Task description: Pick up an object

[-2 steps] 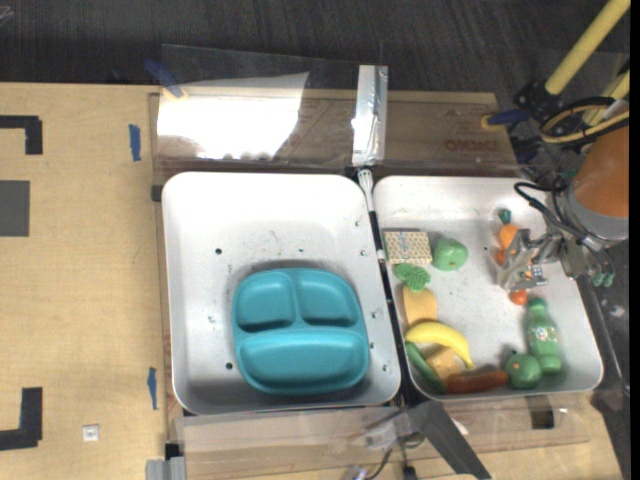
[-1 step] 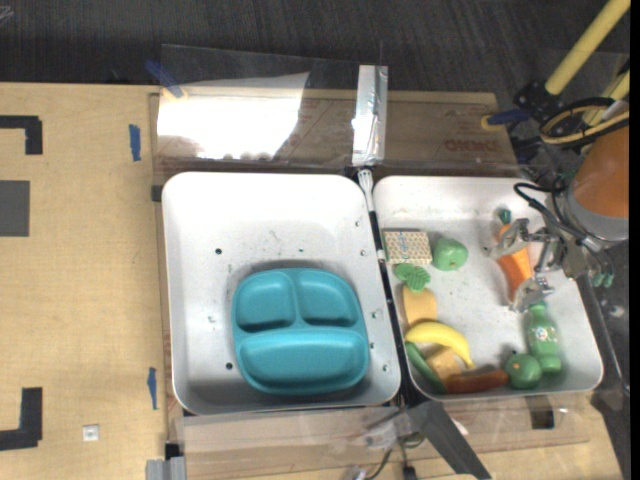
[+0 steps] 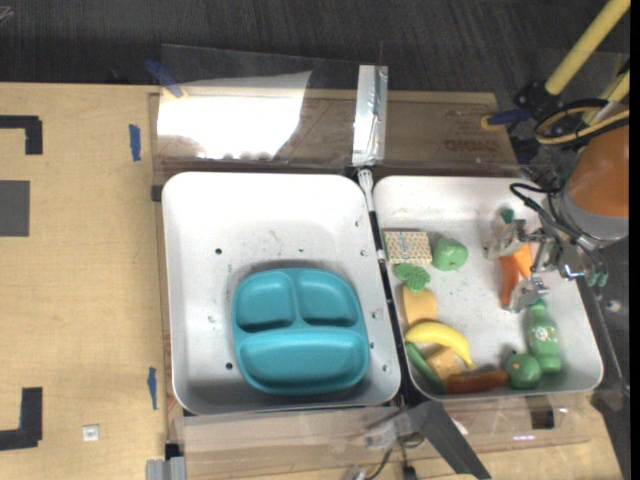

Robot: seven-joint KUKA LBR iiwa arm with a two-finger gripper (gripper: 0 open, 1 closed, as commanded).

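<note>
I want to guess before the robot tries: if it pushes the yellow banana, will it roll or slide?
The banana is curved, so it would probably slide or spin rather than roll. It looks like smooth toy plastic, so likely light and a bit slippery. Other toy food crowds it in the right bin, so a push may jostle those.

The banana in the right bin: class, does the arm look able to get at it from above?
Probably yes: the banana lies uncovered on top of the pile, though toys crowd its sides.

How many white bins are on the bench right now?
2. The left bin holds a teal tray; the right bin holds the toy food.
</note>
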